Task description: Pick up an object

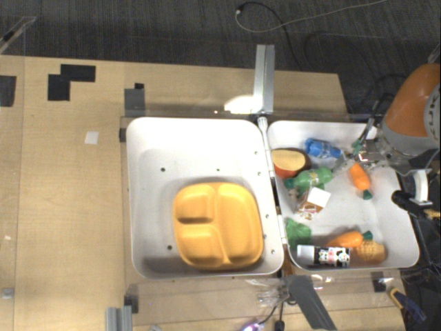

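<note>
Sitting side by side on a wooden bench are two shallow white bins. One yellow divided tray (218,223) is lying in the left bin (148,150), towards its near side. The right bin (406,243) is holding a jumble of small toys: two orange carrots, one (360,178) near the far right and one (348,239) along the near edge, a blue crumpled packet (321,149), a round orange-and-yellow piece (289,160), a green leafy piece (310,179), a small white card (317,198), a black-and-white cow-patterned piece (331,256) and a yellow corn cob (370,252). The arm (415,116) is reaching in over the right bin's far right corner, its orange band cut off by the frame. The gripper (364,152) is hovering just beside the far carrot; how it is set is too small to make out, so its state cannot be told.
</note>
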Motion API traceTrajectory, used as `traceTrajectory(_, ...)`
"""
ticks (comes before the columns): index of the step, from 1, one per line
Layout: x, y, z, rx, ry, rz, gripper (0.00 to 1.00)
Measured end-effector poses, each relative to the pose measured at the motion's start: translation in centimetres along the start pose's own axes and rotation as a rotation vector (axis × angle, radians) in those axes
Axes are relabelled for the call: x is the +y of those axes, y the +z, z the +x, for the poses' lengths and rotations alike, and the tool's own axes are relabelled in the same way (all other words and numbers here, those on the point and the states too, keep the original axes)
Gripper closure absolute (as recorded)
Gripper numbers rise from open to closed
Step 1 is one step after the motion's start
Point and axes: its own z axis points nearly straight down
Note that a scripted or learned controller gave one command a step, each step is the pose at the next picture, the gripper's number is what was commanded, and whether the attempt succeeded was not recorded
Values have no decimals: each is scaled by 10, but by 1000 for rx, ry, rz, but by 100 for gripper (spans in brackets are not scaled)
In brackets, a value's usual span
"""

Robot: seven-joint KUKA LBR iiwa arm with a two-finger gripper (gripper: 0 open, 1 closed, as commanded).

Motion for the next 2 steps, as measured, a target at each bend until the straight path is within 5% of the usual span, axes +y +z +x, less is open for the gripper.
traceTrajectory(1, 3, -13, 1, 0, -1, -8, 100)
traceTrajectory(2, 3, -13, 1, 0, -2, -8, 0)
